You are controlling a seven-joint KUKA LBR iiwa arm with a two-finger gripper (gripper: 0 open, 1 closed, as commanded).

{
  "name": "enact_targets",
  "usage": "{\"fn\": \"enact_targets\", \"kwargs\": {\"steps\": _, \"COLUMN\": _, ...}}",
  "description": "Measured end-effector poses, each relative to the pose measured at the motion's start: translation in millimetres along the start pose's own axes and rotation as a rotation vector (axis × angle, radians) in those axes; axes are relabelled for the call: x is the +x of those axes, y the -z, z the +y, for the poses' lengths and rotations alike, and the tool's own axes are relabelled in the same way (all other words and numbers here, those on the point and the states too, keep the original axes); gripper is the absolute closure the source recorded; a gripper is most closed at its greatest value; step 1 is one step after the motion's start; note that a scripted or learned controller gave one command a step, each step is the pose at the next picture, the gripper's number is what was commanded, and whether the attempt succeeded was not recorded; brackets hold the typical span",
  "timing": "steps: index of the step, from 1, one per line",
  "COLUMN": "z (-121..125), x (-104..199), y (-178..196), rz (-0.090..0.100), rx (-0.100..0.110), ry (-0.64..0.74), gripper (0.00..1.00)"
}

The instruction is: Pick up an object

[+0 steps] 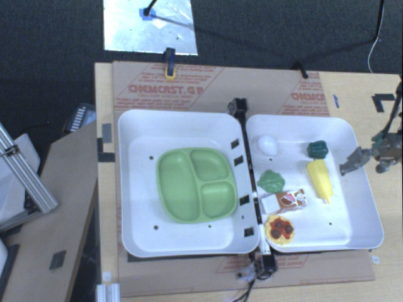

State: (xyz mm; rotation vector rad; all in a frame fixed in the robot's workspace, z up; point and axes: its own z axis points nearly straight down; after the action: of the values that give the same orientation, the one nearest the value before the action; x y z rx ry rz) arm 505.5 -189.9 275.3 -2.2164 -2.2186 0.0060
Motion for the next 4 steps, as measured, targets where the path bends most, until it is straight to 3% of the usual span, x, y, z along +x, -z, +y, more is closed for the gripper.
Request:
{"fn": "enact_targets", "kwargs": {"steps": 1, "z": 2, "x": 0, "y": 4, "rz": -0.002, "rx": -0.008, "ry": 0.003, "gripper": 0.00}}
{"fn": "enact_targets", "kwargs": {"steps": 3, "z": -7, "x": -3, "y": -86, "rz": -0.001, "rx": -0.005, "ry": 0.000, "gripper": 0.00}}
{"fn": "enact_targets", "kwargs": {"steps": 4, "z": 4, "x": -1, "y": -140, "rz": 0.000, "rx": -0.005, "ry": 0.000, "gripper": 0.00}}
